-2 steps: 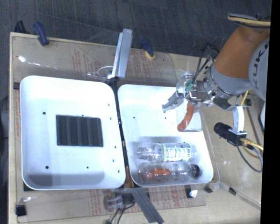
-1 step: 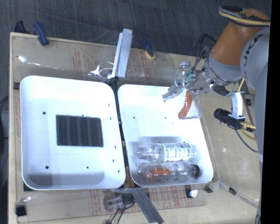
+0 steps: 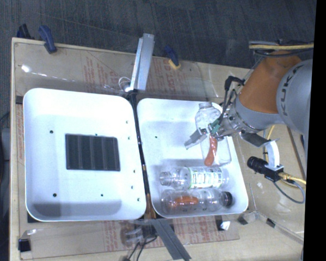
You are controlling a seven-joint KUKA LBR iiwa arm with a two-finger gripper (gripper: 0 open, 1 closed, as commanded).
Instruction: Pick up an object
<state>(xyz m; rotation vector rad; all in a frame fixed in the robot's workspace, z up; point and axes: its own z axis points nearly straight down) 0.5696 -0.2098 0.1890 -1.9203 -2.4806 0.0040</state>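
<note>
My gripper (image 3: 205, 134) hangs over the upper part of the right bin (image 3: 151, 154), reaching in from the right. A slim orange-red piece (image 3: 211, 152) lies or hangs just below it, touching or very close to it. I cannot tell whether it is gripped. A clear plastic jar (image 3: 206, 114) sits right behind the gripper. Toward the bin's front lie two clear bottles: one with a green and white label (image 3: 196, 178), and one with orange inside and a black cap (image 3: 196, 200).
The left bin (image 3: 38, 126) holds a flat black ridged block (image 3: 92, 152) near its middle. A grey metal bar (image 3: 142, 60) stands at the back between the bins. Blue clamps (image 3: 48, 38) hold the board's far edge.
</note>
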